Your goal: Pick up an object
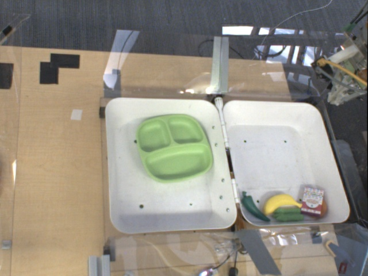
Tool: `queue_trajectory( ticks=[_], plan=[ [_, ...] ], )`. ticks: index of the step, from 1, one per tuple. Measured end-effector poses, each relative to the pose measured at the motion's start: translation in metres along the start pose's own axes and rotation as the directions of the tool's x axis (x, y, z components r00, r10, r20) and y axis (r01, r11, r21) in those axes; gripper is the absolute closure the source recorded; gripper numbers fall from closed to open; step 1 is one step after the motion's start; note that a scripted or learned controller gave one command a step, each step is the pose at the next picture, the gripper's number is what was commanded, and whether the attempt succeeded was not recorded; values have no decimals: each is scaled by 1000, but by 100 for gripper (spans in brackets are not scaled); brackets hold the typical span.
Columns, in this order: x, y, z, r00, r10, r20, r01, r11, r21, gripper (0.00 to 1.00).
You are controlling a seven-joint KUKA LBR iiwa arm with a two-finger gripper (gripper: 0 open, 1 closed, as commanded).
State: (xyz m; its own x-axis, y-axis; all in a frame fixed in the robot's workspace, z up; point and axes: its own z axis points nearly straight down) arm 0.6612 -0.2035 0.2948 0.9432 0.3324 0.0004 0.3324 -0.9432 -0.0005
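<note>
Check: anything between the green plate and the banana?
In the camera view, the raised rims where the two bins meet run between the green plate and the banana. Beyond that comes bare white bin floor, then a dark green vegetable beside the banana.

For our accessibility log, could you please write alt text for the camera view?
Two shallow white bins sit side by side on a wooden bench. The left bin holds a green divided plate; the right bin has a banana, green toy vegetables and a small red carton clustered in its near corner.

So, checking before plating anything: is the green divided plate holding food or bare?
Bare. The green divided plate in the left bin shows all three compartments plain green, nothing in them.
</note>
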Motion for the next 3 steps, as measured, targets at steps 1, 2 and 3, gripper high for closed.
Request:
queue_trajectory(
  ticks=[1, 2, 3],
  plan=[
    [-10, -2, -118, 859, -513, -2, 513, 859, -6, 100],
    [-14, -39, 35, 909, -418, -1, 418, 909, -1, 100],
    [-37, -44, -34, 917, -399, -3, 399, 917, -4, 100]
  ],
)
